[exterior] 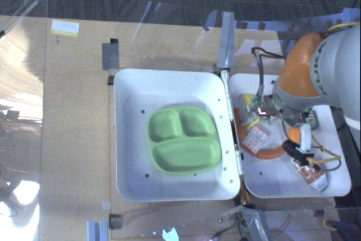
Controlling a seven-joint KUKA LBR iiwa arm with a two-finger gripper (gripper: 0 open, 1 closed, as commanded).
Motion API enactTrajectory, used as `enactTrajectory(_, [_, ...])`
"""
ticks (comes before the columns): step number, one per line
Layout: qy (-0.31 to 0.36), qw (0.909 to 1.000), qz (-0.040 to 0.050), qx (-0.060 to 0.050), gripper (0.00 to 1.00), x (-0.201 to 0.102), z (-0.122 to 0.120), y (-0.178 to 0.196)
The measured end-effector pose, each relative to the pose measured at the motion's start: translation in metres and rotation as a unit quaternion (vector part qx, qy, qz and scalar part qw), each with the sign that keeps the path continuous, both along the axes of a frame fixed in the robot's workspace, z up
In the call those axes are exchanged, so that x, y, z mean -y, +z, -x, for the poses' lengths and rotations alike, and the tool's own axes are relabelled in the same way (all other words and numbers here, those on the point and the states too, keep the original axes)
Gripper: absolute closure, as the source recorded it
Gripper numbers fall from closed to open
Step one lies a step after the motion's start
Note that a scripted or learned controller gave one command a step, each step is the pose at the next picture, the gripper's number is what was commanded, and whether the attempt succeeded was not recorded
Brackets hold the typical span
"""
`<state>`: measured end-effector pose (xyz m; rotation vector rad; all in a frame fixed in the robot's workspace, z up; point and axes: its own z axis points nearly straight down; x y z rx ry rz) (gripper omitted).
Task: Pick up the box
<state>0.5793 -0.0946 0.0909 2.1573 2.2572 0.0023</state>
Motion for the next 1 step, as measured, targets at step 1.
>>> enactTrajectory(1, [-0.002,1.0000,-0.0009,-0.001,0.00,0.0005,-0.0032,-0.0002])
